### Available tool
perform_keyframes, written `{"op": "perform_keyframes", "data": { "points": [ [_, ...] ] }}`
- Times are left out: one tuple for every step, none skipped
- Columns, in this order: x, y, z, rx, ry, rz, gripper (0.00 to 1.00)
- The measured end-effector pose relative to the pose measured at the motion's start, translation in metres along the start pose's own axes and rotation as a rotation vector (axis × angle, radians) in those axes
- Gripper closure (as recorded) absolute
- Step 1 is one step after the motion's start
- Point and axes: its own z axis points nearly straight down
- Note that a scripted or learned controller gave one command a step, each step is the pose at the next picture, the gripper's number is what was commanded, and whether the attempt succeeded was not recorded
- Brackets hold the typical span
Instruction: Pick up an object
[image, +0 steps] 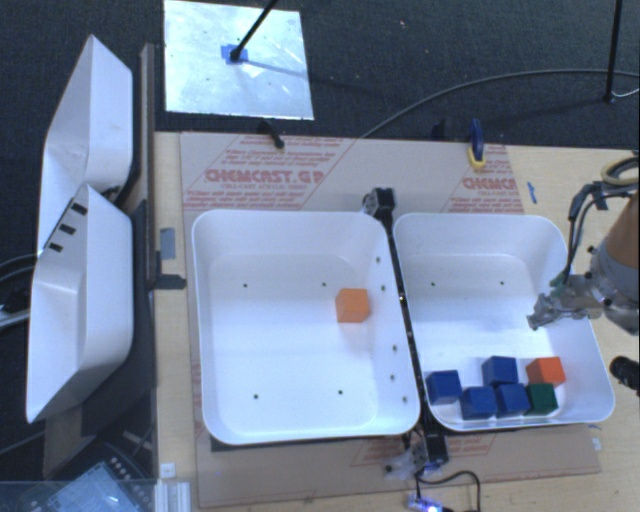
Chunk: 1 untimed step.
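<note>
Camera view: the claw (553, 308) hovers over the right bin's (480, 255) right edge; its opening cannot be told. Below it cluster six blocks: four blue (481, 402), one orange (545, 371), one green (542, 399). One orange block (352, 305) sits alone in the left bin (290, 240), probably light, rigid, easiest gripped across flat sides.

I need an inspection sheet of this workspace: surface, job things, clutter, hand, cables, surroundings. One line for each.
Surface: wooden bench bearing a left bin and a right bin, side by side.
Job's things: one orange cube alone in the left bin; four blue cubes, a green cube and an orange-red cube clustered at the right bin's near edge.
Clutter: nothing seen.
Hand: hand over the right bin's right side, holding nothing visible.
Cables: black cable across the dark floor.
Surroundings: metal plate, white trays at left.
</note>
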Motion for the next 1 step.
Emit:
{"op": "perform_keyframes", "data": {
  "points": [
    [0.0091, 0.0032, -0.0571, -0.001, 0.0, -0.002, 1.0]
  ]
}}
